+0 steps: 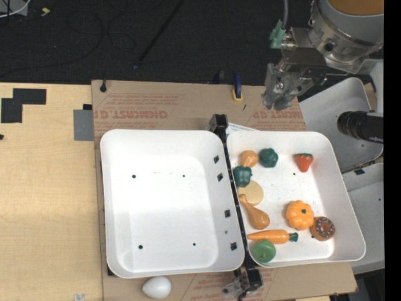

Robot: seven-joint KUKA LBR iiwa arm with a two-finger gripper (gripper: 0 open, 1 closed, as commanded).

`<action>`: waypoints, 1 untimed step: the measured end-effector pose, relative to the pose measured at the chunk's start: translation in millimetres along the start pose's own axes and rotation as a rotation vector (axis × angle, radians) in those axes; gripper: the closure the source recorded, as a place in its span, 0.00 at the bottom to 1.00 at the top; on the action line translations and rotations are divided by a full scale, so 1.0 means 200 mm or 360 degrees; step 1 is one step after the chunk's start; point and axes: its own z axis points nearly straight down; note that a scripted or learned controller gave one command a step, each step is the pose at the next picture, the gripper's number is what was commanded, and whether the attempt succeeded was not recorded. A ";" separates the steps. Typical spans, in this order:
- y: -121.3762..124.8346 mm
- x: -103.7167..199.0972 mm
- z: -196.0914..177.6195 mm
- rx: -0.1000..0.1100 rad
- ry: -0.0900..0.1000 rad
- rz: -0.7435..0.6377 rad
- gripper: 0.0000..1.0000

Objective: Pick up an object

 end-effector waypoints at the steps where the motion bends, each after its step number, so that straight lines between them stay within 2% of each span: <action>1: 0.27 -0.30 0.08 0.0024 -0.0009 0.0014 1.00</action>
